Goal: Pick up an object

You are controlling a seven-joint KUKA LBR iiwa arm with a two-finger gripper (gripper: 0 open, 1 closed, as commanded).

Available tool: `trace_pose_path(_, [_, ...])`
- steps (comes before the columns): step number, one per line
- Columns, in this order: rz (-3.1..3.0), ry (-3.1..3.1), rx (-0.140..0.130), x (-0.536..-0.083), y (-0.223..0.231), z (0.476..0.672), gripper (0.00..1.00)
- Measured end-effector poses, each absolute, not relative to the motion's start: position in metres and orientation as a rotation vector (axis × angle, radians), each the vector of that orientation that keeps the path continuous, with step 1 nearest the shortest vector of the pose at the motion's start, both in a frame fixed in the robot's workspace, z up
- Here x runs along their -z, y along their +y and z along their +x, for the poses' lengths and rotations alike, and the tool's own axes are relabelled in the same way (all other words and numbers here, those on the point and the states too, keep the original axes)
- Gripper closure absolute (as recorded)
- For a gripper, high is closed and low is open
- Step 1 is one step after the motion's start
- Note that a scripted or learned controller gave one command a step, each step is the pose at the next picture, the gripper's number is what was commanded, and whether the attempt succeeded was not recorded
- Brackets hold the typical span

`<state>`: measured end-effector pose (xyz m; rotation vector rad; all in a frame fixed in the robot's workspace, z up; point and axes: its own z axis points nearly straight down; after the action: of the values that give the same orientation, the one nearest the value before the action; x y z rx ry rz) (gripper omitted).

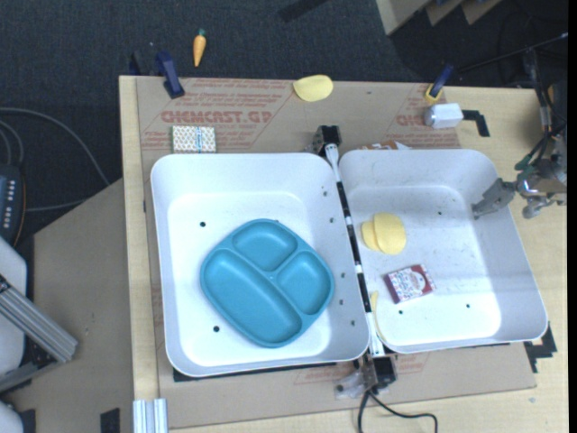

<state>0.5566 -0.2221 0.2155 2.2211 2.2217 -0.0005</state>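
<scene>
Over right bin's [505, 242] far edge, jaws [505, 197], state unclear, yellow object [385, 234] apart.

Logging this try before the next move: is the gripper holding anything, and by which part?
Nothing is held: the gripper is over the right bin's far edge, nothing between its fingers.

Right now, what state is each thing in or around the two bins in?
Blue divided plate: lying flat, right side up, in the left bin.
Yellow object: resting in the right bin, near its left wall.
Red packet: lying flat in the right bin, apart from the yellow object.
Yellow piece: on the board behind the bins.
Gripper: at the right bin's right rim, holding nothing.
</scene>
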Motion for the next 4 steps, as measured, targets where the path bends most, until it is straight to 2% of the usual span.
trace_pose_path(1, [2.222,2.224,0.0,-0.142,-0.153,0.58,0.0])
trace_pose_path(2, [2.222,2.226,0.0,-0.137,-0.095,0.56,0.0])
trace_pose_path(3, [2.223,2.222,0.001,-0.084,-0.104,0.523,0.0])
trace_pose_path(4, [2.22,2.221,0.0,-0.085,-0.142,0.599,0.0])
